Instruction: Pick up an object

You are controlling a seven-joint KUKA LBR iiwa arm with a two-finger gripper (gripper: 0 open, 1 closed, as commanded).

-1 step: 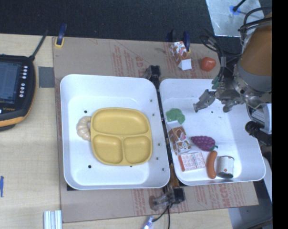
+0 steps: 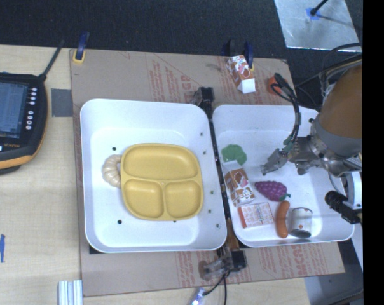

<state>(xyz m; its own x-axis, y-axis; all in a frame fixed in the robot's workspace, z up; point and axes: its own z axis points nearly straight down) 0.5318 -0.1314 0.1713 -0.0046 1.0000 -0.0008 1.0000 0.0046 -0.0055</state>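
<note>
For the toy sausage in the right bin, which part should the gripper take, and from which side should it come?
Grip the sausage at its middle, coming straight down from above with the jaws closing across its narrow width. It lies flat, running roughly up and down the view. A carton is close on its left and a metal can on its right, so the gaps for the jaws look tight; the upper half seems freer.

1. Bins [image 2: 96,170]: white.
2. Divided plate [image 2: 161,180]: pale yellow.
3. Grapes [image 2: 271,189]: purple.
4. Sausage [image 2: 281,219]: orange-red.
5. Leafy vegetable [image 2: 233,154]: green.
6. Cartons [image 2: 239,185]: red and white print.
7. Tablet [image 2: 14,119]: black, orange trim.
</note>
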